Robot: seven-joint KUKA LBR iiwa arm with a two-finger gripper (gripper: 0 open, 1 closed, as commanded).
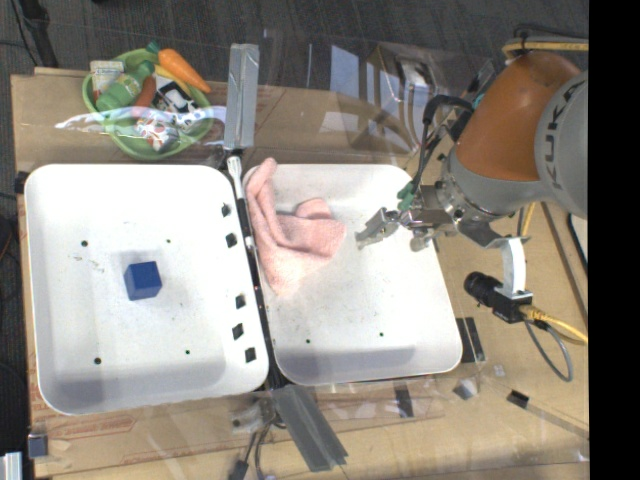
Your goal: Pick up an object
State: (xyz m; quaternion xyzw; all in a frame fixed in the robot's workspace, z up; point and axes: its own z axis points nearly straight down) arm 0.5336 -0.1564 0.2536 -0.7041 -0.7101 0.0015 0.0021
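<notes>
A pink cloth (290, 226) lies crumpled in the right bin (400, 353), bunched against that bin's left wall, with one narrow end reaching up toward the bin's far left corner and the wider part spreading out toward the bin's middle; a small grey patch shows on the cloth's upper fold, too small to make out; just to the right of the cloth, apart from it, hangs the gripper (370, 230), reaching in over the right bin from its right side; its two fingers are spread a little way apart with nothing between them, and their tips point toward the cloth; behind the gripper, further right of the cloth, sits the grey wrist and the orange band of the arm (510, 118), past the right bin's right edge; on the other side of the cloth, across the divider between the bins, the left bin (60, 388) holds a blue cube (143, 279), well apart from the cloth, near that bin's middle; beyond the cloth's far end, off the bins on the bench, stands a green bowl (135, 140) filled with toy food, an orange carrot among it.
</notes>
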